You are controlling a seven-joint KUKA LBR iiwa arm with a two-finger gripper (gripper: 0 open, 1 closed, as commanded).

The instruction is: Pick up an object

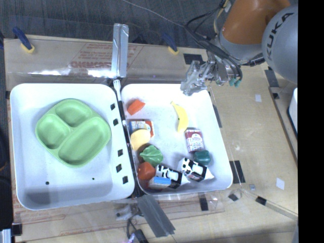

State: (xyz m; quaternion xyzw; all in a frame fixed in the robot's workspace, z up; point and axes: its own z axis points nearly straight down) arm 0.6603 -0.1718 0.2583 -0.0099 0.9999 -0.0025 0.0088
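Grey arm (283,29) with orange band, reaching in from the right. Gripper (189,87) hangs above the far rim of the right bin (163,96), near that bin's far right corner, tilted down and to the left. Open or closed, cannot tell: too blurred and too small against the white wall. Nothing visibly held.

In the right bin, a scatter of small objects. Yellow banana (180,117) closest to the gripper, lying alone on bare white floor, apart from it. Orange piece (135,106) near the far left corner. Below it along the left wall, a red-and-white box (142,125), then a yellow round object (139,138) touching it, a green leafy toy (151,154) and a red round one (145,170) - all crowded together. Dark red packet (194,139) just below the banana, with a teal object (202,157) at its near end. Black-and-white patterned item (194,170) and a blue-and-white carton (166,176) along the near wall.

In the left bin (30,186), a green divided plate (73,130), well apart from the gripper.
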